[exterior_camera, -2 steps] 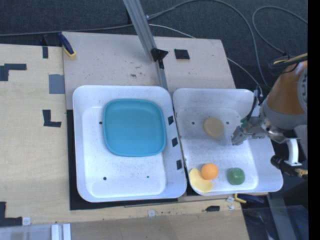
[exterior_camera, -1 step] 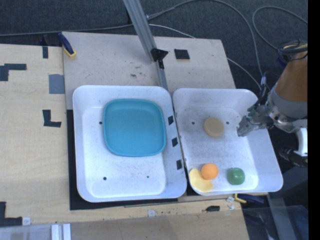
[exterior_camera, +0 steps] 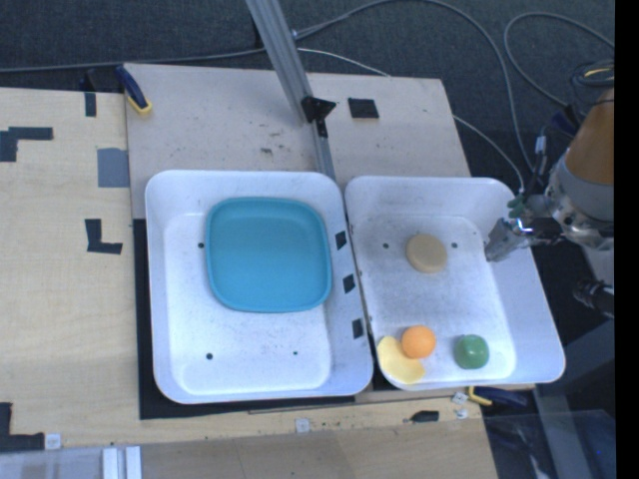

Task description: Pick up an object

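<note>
The right bin (exterior_camera: pixel 519 297) holds a round tan object (exterior_camera: pixel 427 252) near its middle. Along its front edge lie an orange ball (exterior_camera: pixel 418 342), a yellow piece (exterior_camera: pixel 396 362) under it, and a green object (exterior_camera: pixel 471 350). My gripper (exterior_camera: pixel 502 239) hangs at the right bin's right rim, to the right of the tan object and apart from it. Nothing shows between its fingers. The arm with its orange band (exterior_camera: pixel 597 146) comes in from the right edge.
The left bin (exterior_camera: pixel 170 297) holds a light-blue square plate (exterior_camera: pixel 268 253). A metal pole (exterior_camera: pixel 290 53) slants from the top down to the gap between the bins. Cables (exterior_camera: pixel 479 38) lie on the dark floor behind.
</note>
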Motion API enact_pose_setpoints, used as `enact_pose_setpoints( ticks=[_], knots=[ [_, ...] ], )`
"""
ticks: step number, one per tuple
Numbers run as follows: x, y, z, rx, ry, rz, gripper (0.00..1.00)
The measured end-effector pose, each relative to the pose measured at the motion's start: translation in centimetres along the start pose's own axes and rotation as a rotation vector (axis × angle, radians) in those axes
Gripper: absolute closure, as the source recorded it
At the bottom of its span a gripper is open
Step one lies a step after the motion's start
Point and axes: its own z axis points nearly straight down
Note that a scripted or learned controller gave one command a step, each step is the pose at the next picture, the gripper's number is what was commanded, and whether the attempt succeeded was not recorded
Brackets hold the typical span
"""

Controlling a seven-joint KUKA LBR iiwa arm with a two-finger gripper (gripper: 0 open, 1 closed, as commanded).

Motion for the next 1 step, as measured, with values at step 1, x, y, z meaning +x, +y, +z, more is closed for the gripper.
enact_pose_setpoints(
  ticks=[1],
  knots=[
    [4.80,1.78,-0.80,0.002,0.002,-0.004,1.00]
  ],
)
